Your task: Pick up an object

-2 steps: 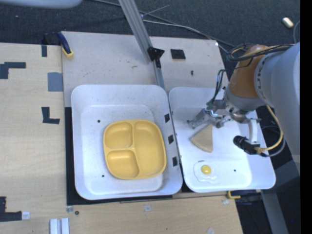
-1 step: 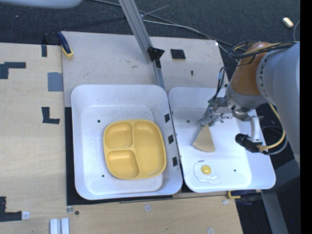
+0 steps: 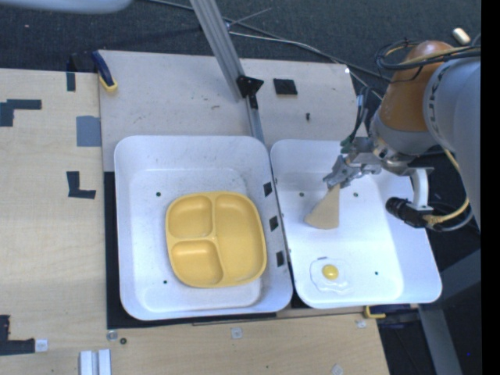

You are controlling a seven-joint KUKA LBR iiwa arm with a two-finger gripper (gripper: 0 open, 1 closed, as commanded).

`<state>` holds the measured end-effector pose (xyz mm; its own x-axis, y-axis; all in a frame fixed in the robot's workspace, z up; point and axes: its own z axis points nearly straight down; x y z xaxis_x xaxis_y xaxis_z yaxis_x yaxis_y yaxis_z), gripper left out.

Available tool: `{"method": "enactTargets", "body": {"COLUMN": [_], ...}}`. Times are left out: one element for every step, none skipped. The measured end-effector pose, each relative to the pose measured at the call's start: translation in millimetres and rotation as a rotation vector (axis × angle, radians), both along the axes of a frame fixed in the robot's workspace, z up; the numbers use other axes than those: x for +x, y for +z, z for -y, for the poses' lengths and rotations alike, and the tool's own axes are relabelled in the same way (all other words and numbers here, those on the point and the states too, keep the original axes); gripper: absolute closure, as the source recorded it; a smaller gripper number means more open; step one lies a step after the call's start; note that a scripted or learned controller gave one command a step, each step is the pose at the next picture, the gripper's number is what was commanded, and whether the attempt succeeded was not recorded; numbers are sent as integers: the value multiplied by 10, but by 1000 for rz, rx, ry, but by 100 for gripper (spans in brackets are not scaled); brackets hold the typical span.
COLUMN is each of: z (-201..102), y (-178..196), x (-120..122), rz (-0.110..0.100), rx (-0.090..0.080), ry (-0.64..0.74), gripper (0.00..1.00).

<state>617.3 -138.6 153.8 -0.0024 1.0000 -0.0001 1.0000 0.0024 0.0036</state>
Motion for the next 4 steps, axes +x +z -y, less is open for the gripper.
{"method": "enactTargets", "body": {"z": [-51, -14, -451, -919], "y": [617, 1187, 1025, 861], "x": [-19, 78, -43, -189], "rz": [0, 1, -7, -7], "rx": [-1, -1, 0, 1], "ry": [0, -1, 1, 2], "gripper": [100, 100, 100, 100]}}
